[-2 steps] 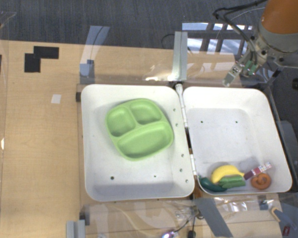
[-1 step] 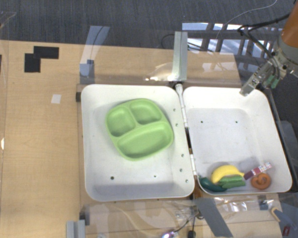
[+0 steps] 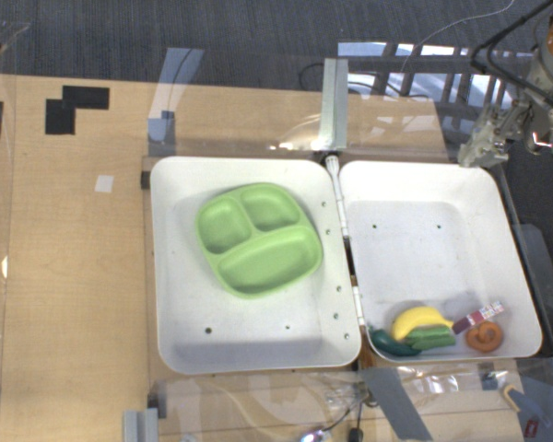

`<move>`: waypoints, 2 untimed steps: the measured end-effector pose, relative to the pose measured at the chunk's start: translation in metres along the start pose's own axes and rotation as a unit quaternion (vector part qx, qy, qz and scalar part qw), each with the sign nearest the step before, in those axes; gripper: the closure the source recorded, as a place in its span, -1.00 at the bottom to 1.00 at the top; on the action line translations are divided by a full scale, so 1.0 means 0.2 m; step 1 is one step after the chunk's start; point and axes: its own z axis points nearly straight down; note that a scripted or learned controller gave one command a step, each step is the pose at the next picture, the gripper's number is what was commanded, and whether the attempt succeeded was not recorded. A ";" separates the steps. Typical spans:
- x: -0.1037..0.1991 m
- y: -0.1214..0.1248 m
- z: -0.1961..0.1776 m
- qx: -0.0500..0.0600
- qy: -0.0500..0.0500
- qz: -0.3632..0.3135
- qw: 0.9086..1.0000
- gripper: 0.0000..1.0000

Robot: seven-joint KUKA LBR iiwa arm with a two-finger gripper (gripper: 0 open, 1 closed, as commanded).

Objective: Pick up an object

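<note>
In the right bin (image 3: 424,201), several small objects lie bunched at the near edge: a yellow banana (image 3: 420,319), a dark green vegetable (image 3: 413,342) under it, an orange round fruit (image 3: 484,337) and a small pink and white packet (image 3: 479,318). My gripper (image 3: 485,145) hangs at the far right corner of that bin, above its rim and well away from the objects. Nothing is seen in it.
The left bin (image 3: 175,320) holds a green divided plate (image 3: 258,238) near its middle. A metal post (image 3: 335,109) stands behind the seam between the bins. Cables and a metal frame (image 3: 442,76) sit behind the right bin.
</note>
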 end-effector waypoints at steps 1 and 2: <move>-0.02 -0.17 -0.43 0.000 -0.001 -0.083 0.997 1.00; -0.20 -0.10 0.55 -0.001 0.001 -0.085 0.996 1.00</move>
